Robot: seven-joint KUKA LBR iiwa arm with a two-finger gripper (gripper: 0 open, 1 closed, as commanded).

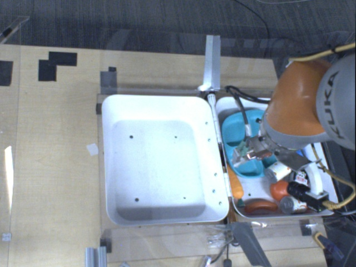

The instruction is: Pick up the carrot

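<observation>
A: Start at your left. What do you have there?

B: A tan table with black marks near its far edge, then the left bin, white and shallow. Beyond the table you see dark grey carpet with a thin cable lying on it.

A: And the carrot?

B: Look just past the wall between the bins. The carrot lies in the right bin, hard against its left wall, toward the near corner. It is a short orange piece, lengthwise along that wall, part hidden by the rim.

A: What sits around it?

B: A blue bowl farther back, a reddish-brown thing at the near wall, an orange-red ball and a few dark and white objects to the right.

A: Your tool?

B: The tool hangs over the bowl's near edge, close to the carrot but apart from it. You cannot tell whether it is wide or narrow. The arm comes in from the right.
</observation>
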